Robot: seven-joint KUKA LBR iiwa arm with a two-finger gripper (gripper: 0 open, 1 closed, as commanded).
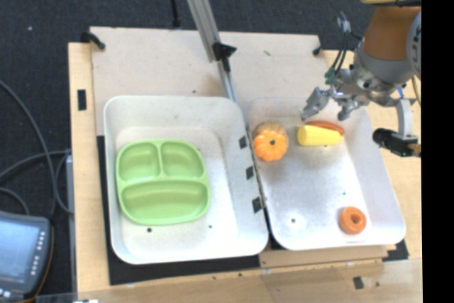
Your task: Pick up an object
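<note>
No legible text, labels, brands, numbers or signs anywhere in the camera view. Surfaces checked near the gripper (pixel 330 103): none carry markings that can be read. The small dark tabs on the bin (pixel 369 174) wall to the gripper's left are too small to tell whether they bear print.

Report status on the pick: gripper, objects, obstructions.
Gripper open, holding nothing, above the right bin's far edge. Yellow and red object just below it, small pumpkin beside that, orange ring near corner. No obstruction visible.
</note>
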